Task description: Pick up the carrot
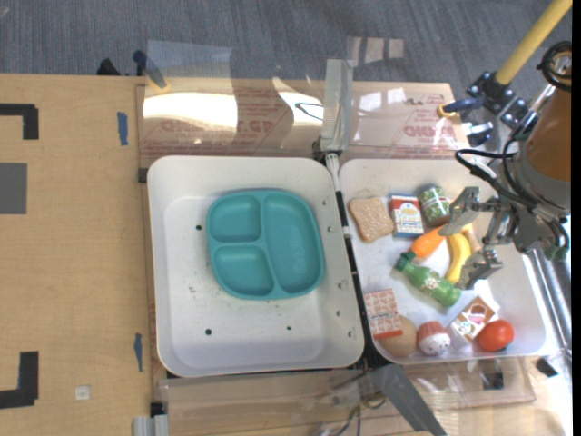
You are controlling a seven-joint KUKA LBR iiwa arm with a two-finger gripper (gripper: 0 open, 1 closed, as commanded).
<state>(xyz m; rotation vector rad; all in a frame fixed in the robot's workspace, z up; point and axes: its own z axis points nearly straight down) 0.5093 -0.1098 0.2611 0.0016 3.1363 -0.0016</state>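
Observation:
The carrot (428,242) is a short orange piece lying in the right bin (531,284), between a green can (434,204) and a green bottle (427,278). A yellow banana (458,254) lies against its right end. My gripper (474,234) hovers just right of the carrot, over the banana. Its fingers are spread open, one finger (466,203) toward the can and the other nearer the bin's front. Nothing is held between them.
The right bin also holds a bread slice (369,216), a red and white carton (408,214), a tomato (495,335), a small box (381,308) and other toy food near the front. A teal divided plate (266,242) sits in the left bin (172,271).

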